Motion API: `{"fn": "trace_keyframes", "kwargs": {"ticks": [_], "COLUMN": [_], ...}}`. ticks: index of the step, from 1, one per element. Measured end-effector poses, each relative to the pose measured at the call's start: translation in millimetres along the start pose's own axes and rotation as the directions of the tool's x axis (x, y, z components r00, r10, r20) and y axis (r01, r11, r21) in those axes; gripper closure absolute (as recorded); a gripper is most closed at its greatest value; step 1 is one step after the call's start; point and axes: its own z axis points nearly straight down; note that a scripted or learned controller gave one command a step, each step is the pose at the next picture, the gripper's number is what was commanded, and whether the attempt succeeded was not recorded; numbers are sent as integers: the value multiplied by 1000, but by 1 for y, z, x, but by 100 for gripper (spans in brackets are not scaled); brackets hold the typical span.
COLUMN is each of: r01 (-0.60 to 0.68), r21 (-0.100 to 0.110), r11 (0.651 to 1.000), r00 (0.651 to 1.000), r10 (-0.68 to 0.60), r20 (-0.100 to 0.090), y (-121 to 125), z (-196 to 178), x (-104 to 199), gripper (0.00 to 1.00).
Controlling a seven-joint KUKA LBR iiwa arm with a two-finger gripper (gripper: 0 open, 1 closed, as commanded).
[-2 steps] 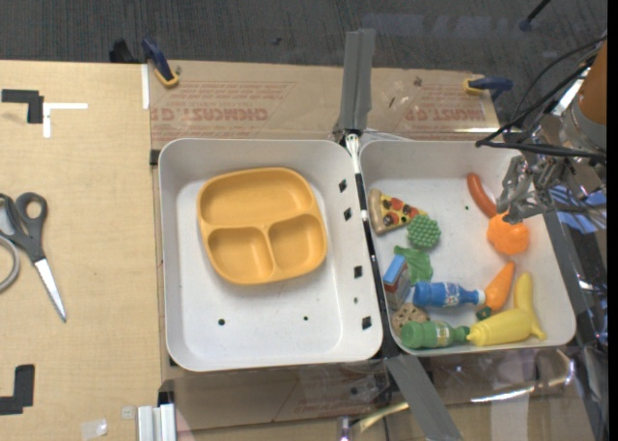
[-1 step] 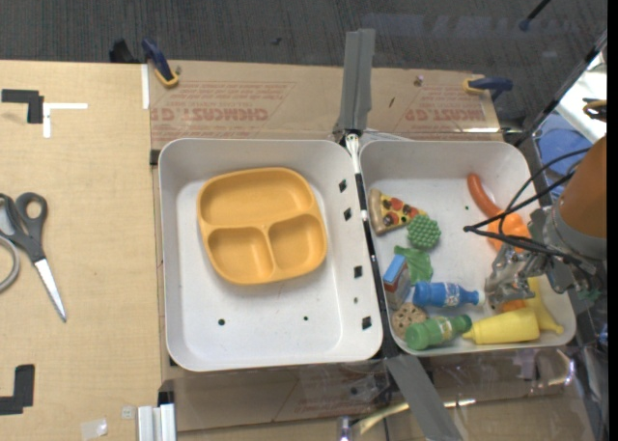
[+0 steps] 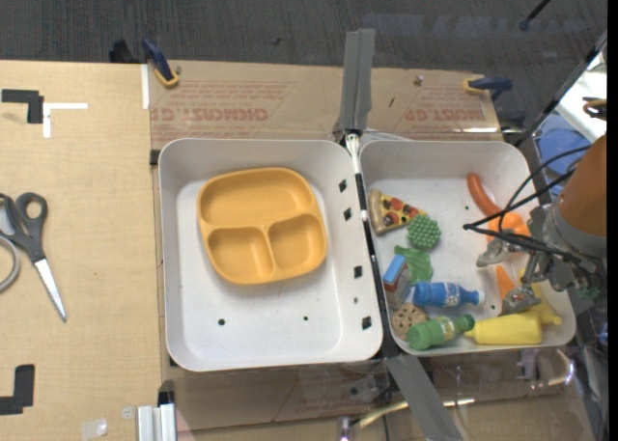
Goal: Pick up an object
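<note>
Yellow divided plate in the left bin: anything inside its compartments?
Nothing lies in the three compartments of the yellow divided plate. What is under it in the left bin is covered.

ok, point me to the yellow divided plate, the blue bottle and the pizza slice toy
yellow three-compartment plastic plate [image 3: 311, 195]: camera view, on its right rim.
blue plastic bottle with white label [image 3: 439, 294]: camera view, mid-body.
triangular pizza slice toy [image 3: 394, 209]: camera view, centre of the topping face.

A yellow tray [image 3: 262, 225] sits in the left bin [image 3: 174, 265]. Toys crowd the right bin [image 3: 439, 164], the end effector [image 3: 512, 270] low among them.
</note>
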Motion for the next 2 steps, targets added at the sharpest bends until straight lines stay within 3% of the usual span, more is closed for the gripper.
{"fn": "trace_keyframes", "kwargs": {"ticks": [1, 2], "r01": [-33, -29], "r21": [-2, 0], "r11": [999, 1000], "r00": [999, 1000], "r10": [33, 29], "r20": [-5, -1], "y": [20, 20], "z": [1, -8], "x": [-14, -16], "gripper": [0, 100]}}
